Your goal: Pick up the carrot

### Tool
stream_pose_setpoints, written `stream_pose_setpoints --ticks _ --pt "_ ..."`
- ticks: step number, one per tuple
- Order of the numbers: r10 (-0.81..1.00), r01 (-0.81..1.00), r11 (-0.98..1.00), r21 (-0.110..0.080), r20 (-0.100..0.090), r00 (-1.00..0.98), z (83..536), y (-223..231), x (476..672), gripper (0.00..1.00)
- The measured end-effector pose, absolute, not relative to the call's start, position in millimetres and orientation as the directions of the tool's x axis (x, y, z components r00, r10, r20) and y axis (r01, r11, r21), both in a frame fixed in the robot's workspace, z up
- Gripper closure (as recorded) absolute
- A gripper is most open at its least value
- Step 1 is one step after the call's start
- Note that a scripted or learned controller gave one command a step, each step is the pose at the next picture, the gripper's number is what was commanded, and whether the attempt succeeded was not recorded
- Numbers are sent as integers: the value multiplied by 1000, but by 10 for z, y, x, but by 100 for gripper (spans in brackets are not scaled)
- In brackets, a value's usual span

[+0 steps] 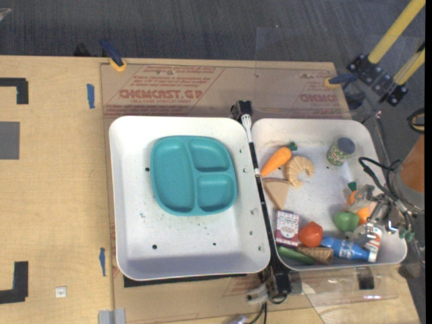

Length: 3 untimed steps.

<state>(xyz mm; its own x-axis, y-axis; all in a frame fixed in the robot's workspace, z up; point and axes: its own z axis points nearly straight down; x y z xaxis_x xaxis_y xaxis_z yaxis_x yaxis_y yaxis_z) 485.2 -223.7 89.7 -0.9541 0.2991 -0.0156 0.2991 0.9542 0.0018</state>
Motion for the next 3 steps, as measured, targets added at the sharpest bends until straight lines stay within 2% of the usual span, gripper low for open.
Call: stream_pose_setpoints --ticks 1,2,3 --pt "299 299 954 1 -29 -954 1027 -2244 4894 100" --pt "372 372 928 3 -15 -928 2123 -1708 4843 100" --pt "374 374 927 3 -14 -927 2192 -1714 4843 100"
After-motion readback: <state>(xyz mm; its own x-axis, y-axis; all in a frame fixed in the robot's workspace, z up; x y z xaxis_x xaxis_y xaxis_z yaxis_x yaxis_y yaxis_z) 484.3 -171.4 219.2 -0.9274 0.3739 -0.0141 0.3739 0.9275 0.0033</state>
